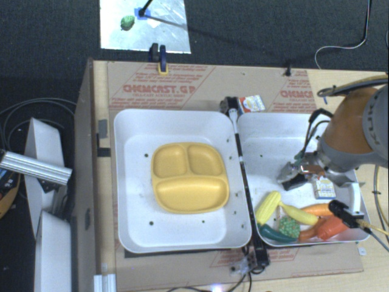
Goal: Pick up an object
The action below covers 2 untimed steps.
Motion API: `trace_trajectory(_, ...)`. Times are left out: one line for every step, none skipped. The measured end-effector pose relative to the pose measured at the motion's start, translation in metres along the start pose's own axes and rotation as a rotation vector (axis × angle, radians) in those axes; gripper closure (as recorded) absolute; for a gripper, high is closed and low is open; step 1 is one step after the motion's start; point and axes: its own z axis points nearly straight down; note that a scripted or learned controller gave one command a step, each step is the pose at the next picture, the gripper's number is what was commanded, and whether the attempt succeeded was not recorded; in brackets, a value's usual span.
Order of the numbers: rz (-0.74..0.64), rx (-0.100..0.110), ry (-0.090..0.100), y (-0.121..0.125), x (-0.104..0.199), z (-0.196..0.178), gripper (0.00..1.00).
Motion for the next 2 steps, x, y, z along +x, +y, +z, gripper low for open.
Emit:
trace_trajectory(-0.001, -0.002, 0.000, 0.001, 0.000, -0.011, 1.00)
trace_trajectory(-0.004, -0.004, 0.001, 0.018, 0.087, -0.101, 1.00)
